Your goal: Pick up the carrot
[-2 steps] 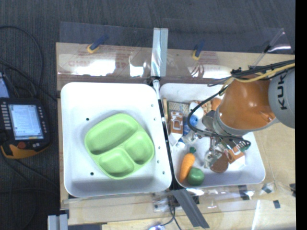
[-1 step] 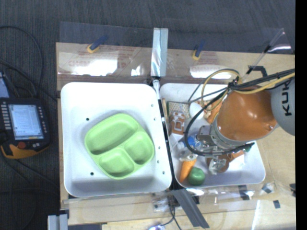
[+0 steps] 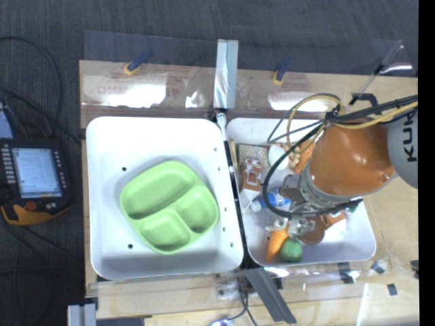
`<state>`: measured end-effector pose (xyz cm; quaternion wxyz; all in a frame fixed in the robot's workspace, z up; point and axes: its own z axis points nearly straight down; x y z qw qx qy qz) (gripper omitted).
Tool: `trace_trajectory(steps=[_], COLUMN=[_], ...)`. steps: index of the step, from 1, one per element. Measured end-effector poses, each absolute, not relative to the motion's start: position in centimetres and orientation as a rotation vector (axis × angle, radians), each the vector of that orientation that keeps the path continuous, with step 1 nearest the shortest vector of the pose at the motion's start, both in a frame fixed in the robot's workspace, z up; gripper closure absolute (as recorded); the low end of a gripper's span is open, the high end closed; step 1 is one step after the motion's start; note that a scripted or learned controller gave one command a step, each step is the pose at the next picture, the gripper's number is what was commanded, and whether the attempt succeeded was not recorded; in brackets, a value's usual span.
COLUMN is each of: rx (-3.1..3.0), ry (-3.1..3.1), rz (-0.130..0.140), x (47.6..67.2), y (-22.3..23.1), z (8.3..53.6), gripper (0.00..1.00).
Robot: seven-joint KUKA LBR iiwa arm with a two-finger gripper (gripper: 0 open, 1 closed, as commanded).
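- The gripper [image 3: 293, 224] is hanging low over the right bin [image 3: 363, 246], just above and to the right of the carrot [image 3: 275, 242]; its tip is lost among cables and the arm's own bulk, so I cannot tell whether it is gripping anything.
- The carrot is lying in the near-left part of that bin, orange, slanting from upper right to lower left, and nothing visible is clamping it.
- A round green thing [image 3: 291, 250] is sitting against the carrot's right side, touching it or nearly so.
- Just beyond the carrot, farther from the front rim, a blue and white item [image 3: 274, 200] and a printed card [image 3: 252, 168] are lying near the bin's left wall.
- The orange band of the arm [image 3: 350, 158] is covering much of the bin behind the carrot.
- The left bin [image 3: 109, 148], well apart from the carrot, is holding 1 green divided plate [image 3: 170, 206].
- To do this step well, the tool should probably be centring over the carrot's middle and closing across its narrow width, keeping clear of the green neighbour so only 1 object is being caught.
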<state>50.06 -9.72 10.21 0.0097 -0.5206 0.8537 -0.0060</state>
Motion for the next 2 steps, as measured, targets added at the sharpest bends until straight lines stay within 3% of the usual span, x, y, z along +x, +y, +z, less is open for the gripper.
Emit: trace_trajectory(steps=[1, 2], rx=[-1.541, -1.955], ry=[2.731, 2.456], rz=[0.002, 0.004], x=[48.4, 48.4], y=[-0.9, 2.0], z=[18.6, 19.6], gripper=[1.0, 1.0])
